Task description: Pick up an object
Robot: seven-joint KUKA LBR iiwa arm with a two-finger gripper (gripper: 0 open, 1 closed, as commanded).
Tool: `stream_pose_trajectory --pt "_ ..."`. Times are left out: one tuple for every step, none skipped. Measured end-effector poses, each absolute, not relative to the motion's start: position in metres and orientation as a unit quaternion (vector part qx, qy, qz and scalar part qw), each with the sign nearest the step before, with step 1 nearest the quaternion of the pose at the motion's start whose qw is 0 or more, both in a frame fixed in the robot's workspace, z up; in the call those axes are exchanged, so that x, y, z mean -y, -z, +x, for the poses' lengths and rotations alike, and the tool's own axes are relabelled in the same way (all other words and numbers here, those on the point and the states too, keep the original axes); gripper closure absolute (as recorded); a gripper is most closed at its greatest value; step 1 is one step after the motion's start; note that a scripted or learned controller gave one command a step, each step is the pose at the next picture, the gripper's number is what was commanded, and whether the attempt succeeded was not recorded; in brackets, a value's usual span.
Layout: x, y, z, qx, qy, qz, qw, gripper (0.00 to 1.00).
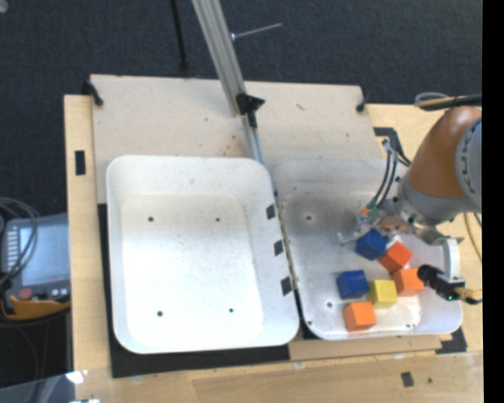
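Six small blocks sit in the right bin (319, 225), all clustered beneath and below my gripper (376, 225).

- Item 1: upper blue cube (370, 245), tilted, directly under the gripper tip and seemingly touching it. Nearest candidate; I judge the coming move turns on it.
- Item 2: orange-red cube (396, 257), just beside item 1, toward the arm's side.
- Item 3: orange cube (408, 280), further down on that same side.
- Item 4: lower blue cube (352, 285), below the gripper.
- Item 5: yellow cube (384, 291), beside item 4.
- Item 6: orange cube at the bin's near edge (359, 315), furthest from the gripper.

Gripper state: I cannot tell; the wrist hides the tips. No block visibly pinched.

Left bin (193, 250): well apart, away from the arm.
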State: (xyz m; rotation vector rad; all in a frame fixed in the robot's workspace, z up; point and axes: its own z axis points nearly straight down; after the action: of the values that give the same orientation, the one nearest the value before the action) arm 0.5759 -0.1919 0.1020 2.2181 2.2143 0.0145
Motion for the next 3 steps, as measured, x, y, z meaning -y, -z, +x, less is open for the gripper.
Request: stream_pose_trajectory --pt "0.194 -0.11 0.574 -0.705 -0.003 0.709 0.004 1.0" --pt "0.195 -0.154 0.576 -0.707 -0.0015 0.707 0.003 1.0" --pt "0.189 -0.201 0.578 -0.708 -0.0019 0.706 0.003 1.0"
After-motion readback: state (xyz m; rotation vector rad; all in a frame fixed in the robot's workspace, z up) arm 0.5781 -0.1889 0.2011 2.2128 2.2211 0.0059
